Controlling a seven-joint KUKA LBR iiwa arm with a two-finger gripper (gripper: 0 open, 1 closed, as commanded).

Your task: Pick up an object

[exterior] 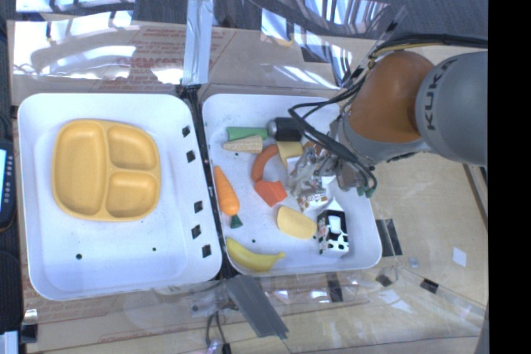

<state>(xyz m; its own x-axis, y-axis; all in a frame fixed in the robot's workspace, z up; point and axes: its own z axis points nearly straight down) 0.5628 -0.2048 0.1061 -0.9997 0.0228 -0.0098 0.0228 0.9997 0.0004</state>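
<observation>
The arm (431, 108) sweeps in from the right, grey shell and glossy orange band, bent low so its wrist hangs over the right bin (357, 257). Cables loop off it, slack enough to let it dip.

The left bin (41, 261), shallow, white and smooth-walled, holds only a yellow tray (106, 170): matte plastic, rounded corners, three compartments, lying flat.

Over to the right bin, where the pickings are. The gripper (311, 178) is down among the toys near the middle, a tangle of metal and wire, and whether the fingers are open or closed I can't tell from here; nothing visibly sits between them.

Around it, a scatter of plastic play food, probably dumped loose to give varied targets. A carrot (226, 193) lies along the left wall, tapered and orange. A banana (251, 257) curves against the near rim. A yellow wedge (294, 222) sits just below the gripper, an orange-red piece (267, 174) just left of it. A corn cob (242, 146) and a green piece (247, 133) lie up top. A black-and-white cow (334, 231) stands at lower right.

Closest candidates, I'd judge: the orange-red piece or the wedge.
</observation>
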